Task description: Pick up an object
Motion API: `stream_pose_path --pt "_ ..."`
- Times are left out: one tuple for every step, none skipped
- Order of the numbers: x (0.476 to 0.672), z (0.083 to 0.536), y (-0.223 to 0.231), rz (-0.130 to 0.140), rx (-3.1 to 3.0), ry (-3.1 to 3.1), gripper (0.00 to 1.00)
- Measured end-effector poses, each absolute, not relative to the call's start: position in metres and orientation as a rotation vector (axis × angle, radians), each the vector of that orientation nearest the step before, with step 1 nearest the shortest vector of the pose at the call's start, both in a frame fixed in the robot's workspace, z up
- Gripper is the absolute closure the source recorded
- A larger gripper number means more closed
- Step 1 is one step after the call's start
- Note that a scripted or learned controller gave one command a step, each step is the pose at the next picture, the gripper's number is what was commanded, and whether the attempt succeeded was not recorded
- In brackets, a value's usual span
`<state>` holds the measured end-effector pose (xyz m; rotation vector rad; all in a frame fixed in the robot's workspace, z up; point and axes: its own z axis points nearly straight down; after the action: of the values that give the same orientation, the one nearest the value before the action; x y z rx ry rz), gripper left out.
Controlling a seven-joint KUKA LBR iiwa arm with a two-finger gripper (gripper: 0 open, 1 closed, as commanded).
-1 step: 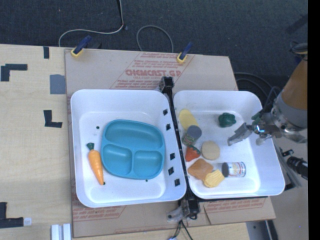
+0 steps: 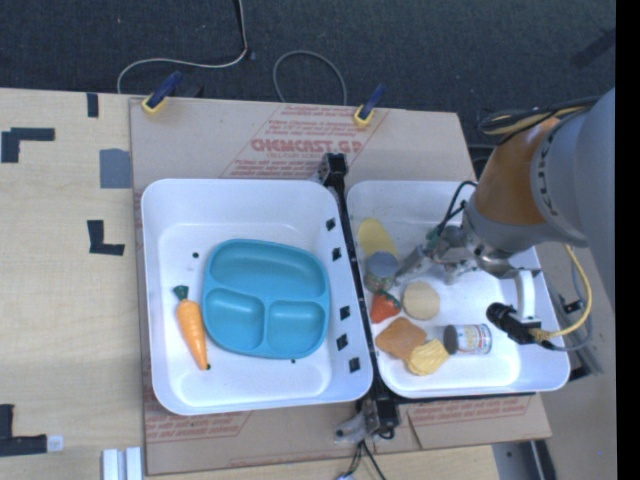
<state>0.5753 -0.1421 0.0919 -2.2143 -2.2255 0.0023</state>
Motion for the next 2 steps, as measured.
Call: stream_pose_path --pt "0.624 0.099 -0.107 0.0 -2.23 -2.229 0.0" --pt "0.67 0.084 -0.101 0.0 -2.219 -2.225 0.0"
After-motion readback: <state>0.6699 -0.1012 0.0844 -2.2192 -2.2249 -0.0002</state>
